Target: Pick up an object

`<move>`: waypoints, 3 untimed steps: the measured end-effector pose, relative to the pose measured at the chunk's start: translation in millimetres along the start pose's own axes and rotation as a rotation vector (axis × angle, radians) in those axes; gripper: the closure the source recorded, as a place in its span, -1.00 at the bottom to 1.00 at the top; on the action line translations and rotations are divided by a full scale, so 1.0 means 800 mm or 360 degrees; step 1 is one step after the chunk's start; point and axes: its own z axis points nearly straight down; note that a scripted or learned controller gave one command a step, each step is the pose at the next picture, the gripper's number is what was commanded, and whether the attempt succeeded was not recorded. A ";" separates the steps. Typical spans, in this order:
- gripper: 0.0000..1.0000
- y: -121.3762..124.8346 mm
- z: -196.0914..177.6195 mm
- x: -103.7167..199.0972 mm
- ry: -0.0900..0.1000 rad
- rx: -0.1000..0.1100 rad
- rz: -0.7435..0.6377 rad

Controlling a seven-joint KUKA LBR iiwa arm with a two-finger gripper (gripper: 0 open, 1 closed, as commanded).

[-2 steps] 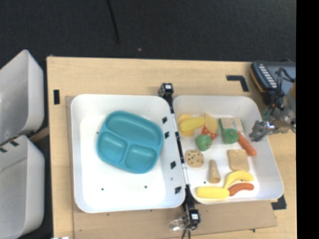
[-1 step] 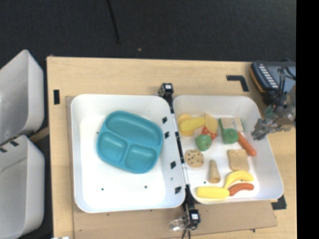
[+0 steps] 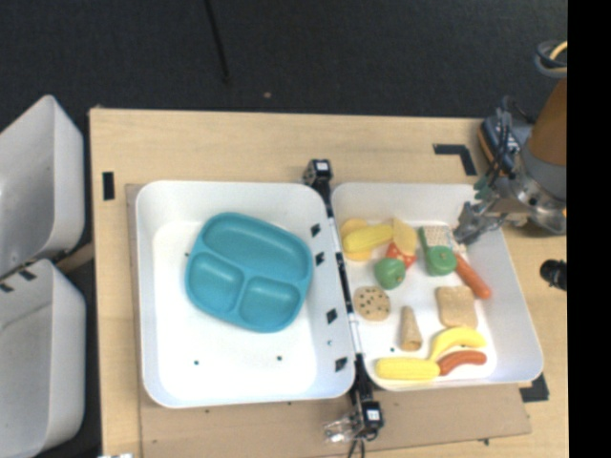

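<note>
The right bin (image 3: 511,299) holds several toy foods: a yellow fruit (image 3: 361,240), a green pepper (image 3: 389,273), a green piece (image 3: 440,260), an orange carrot (image 3: 474,279), a cookie (image 3: 371,302), a cone (image 3: 410,329), a toast slice (image 3: 456,305), a banana (image 3: 455,340), a red sausage (image 3: 464,359) and a long yellow piece (image 3: 408,369). My gripper (image 3: 471,223) hangs over the bin's upper right part, just right of a pale cracker (image 3: 435,234) and above the green piece. I see nothing held in it.
The left bin (image 3: 162,351) carries a blue divided plate (image 3: 250,271). Black clips (image 3: 318,172) sit along the seam between the bins. The arm's orange band (image 3: 551,122) is at the right edge. White housings (image 3: 33,189) stand off the bench's left side.
</note>
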 end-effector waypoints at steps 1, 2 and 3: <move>1.00 0.035 0.014 0.055 0.0000 0.0002 0.0001; 1.00 0.073 -0.004 0.112 0.0001 -0.0003 -0.0001; 1.00 0.098 -0.001 0.158 0.0000 0.0002 0.0002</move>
